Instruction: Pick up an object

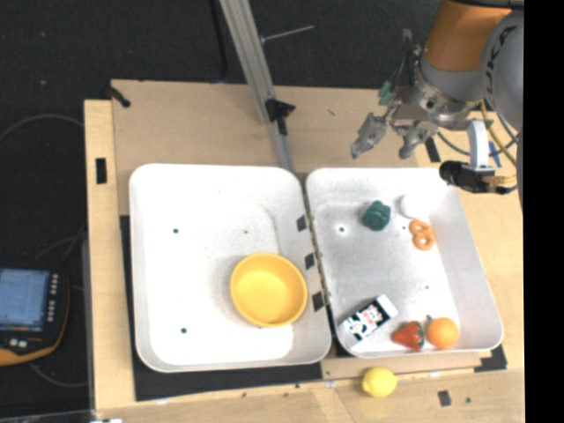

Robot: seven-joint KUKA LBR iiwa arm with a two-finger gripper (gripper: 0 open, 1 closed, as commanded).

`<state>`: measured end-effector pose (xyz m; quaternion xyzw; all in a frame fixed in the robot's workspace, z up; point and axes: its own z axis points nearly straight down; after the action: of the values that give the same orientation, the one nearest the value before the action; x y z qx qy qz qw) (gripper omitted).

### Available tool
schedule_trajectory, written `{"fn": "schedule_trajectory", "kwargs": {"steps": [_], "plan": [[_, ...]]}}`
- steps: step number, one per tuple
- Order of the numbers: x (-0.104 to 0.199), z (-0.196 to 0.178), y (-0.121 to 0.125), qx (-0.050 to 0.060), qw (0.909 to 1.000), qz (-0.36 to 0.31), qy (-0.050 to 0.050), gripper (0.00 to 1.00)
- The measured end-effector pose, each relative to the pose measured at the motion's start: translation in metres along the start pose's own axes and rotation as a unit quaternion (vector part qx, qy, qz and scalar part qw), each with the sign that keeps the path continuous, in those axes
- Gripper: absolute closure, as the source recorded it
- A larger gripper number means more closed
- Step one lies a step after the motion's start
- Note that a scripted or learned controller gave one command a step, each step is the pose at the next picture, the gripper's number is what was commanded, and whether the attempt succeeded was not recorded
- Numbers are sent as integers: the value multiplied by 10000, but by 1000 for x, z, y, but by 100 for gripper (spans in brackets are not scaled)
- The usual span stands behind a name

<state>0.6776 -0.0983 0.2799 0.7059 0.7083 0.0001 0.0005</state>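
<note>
Dark floor surrounds the tan bench [176,130], and on it sit two shallow white bins side by side. A slanted metal post [251,51] rises from the bench behind them. Off the bench's left edge lies a handheld pendant with a blue screen [26,311].

My gripper [388,139] hangs above the bare bench just behind the far rim of the right bin [467,245]. My two fingers are spread apart with clear space between them, and nothing is in them.

The left bin [176,236] holds a yellow bowl [268,290], upright, near its front right corner.

In the right bin, a dark green block [377,216] lies toward the far side, with a small white object [412,205] just beside it and an orange pretzel-shaped ring [422,234] near that. At the front, a black-and-white box [368,317] lies tilted, with a red object [407,335] and an orange ball [441,332] touching each other to its right in the front corner.

A yellow lemon-like ball [378,382] rests on the bench outside the bins, just in front of the right bin's front rim.
</note>
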Motion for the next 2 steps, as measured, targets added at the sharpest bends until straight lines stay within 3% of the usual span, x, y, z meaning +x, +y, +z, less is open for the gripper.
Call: {"fn": "schedule_trajectory", "kwargs": {"steps": [1,2], "plan": [[0,0,0,1,10000,0,-4,0],[-4,55,9,23,10000,8,-12,0]]}}
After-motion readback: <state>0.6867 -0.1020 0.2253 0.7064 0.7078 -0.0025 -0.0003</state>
